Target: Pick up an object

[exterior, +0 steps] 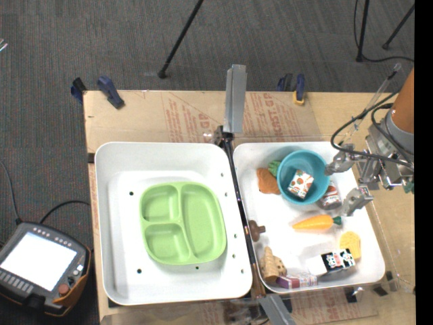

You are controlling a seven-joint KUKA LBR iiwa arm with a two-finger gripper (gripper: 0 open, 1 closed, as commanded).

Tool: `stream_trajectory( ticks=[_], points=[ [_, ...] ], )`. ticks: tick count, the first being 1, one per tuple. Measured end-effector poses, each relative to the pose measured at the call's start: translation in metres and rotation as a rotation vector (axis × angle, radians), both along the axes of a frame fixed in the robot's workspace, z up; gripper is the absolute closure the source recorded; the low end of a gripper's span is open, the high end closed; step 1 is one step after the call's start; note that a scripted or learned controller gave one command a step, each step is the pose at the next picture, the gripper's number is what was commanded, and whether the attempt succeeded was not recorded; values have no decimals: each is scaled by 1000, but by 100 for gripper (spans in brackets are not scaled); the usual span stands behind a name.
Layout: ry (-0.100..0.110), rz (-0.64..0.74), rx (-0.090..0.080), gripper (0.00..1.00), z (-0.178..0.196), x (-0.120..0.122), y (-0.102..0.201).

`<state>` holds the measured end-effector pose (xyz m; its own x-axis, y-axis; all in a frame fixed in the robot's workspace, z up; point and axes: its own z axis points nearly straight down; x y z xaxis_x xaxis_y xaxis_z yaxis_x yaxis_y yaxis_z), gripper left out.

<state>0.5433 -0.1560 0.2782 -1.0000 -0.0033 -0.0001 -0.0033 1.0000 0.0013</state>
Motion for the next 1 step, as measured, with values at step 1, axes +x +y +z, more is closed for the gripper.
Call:
stream_trajectory(
  ticks=[1],
  points=[
    [12,-82,3,0,-155,54,-11]
  ],
)
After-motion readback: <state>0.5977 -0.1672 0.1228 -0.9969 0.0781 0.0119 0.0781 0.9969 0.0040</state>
